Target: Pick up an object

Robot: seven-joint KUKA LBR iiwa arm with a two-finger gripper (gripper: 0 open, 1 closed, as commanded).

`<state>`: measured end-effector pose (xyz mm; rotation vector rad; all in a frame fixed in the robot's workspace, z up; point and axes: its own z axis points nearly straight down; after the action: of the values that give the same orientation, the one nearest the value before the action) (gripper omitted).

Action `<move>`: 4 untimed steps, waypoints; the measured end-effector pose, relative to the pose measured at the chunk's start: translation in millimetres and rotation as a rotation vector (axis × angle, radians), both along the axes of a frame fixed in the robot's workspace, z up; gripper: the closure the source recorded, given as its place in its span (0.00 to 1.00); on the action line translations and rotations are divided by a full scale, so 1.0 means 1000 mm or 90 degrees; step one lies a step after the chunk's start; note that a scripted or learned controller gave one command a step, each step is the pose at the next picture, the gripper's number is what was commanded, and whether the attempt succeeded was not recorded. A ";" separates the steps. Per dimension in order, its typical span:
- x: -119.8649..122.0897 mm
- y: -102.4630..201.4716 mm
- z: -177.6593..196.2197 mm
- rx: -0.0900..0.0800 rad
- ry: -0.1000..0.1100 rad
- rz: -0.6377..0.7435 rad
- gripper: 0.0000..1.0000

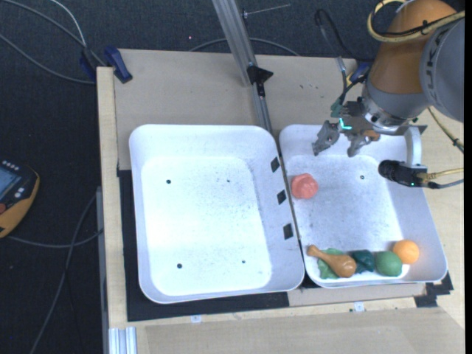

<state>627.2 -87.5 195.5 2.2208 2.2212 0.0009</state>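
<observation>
One cam, fixed high above the bench, looking down at a slant; both bins in shot, arm entering frame-right.

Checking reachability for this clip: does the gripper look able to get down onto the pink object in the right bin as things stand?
Probably yes. The gripper hangs open over the right bin's far end, and the pink object lies alone on bare floor near the left wall, apart from the items along the near edge.

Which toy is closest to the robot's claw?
The pink ball. It sits alone just below the end effector; the other toys are lined up along the right bin's bottom edge.
</observation>
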 end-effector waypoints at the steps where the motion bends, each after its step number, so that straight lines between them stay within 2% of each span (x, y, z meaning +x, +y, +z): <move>1: 0.000 0.000 0.000 0.000 0.000 0.000 0.00; 2: 0.003 -0.002 -0.043 0.000 0.002 0.000 0.00; 3: 0.008 -0.001 -0.103 0.000 0.004 0.000 0.00; 4: 0.008 -0.001 -0.108 0.000 0.001 0.000 0.00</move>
<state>635.0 -88.0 87.7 2.2213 2.2221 -0.0002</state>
